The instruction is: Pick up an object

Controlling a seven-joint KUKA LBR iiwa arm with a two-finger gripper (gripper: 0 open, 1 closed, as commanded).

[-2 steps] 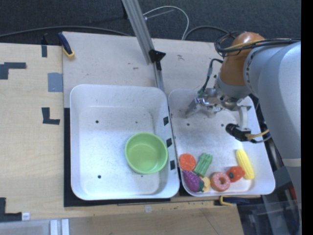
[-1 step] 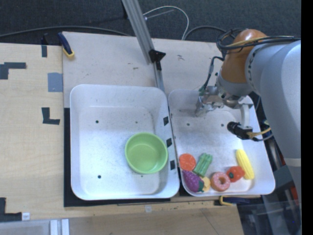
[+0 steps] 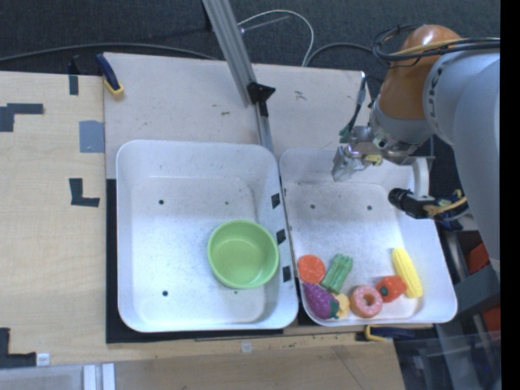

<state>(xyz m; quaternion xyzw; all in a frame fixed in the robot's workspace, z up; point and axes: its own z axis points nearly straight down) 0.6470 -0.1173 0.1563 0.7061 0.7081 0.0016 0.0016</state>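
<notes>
2 white bins [image 3: 142, 218] on pale wooden bench [image 3: 41, 218], cables [image 3: 284, 23] behind.

I see two shallow white plastic bins side by side on my pale wooden bench [image 3: 49, 218], the left bin [image 3: 138, 218] and the right bin [image 3: 431, 250] touching along their inner walls; a slanted grey metal pole [image 3: 231, 43] crosses the bench's far part. A yellow-tipped blue clamp [image 3: 110, 75] sits at the far left corner; thin cables [image 3: 284, 19] loop behind.
</notes>
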